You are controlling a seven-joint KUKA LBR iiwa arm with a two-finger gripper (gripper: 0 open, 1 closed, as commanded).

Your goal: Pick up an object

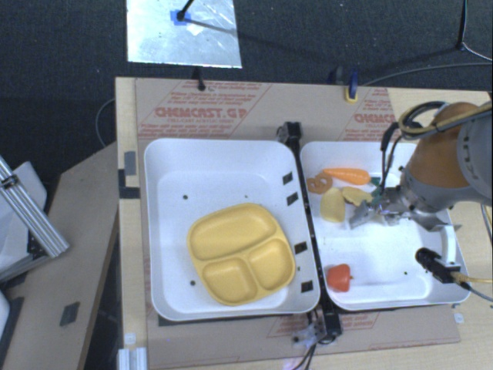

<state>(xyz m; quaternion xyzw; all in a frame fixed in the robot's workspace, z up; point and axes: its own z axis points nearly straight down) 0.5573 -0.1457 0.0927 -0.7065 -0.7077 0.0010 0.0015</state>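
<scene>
In the right bin an orange carrot lies along the far wall, with a small brown pretzel-shaped piece at its left end. A pale yellow wedge sits just below them, and a smaller pale yellow piece lies to its right. A red, tomato-like object rests near the bin's front left corner. My gripper is low over the middle of the right bin, right of the wedge and just below the smaller piece. Nothing is visibly held.
The left bin holds a yellow divided plate. A black divider with clips runs between the two bins. The arm covers the right bin's far right part. A shiny sheet lies on the floor beyond the bench.
</scene>
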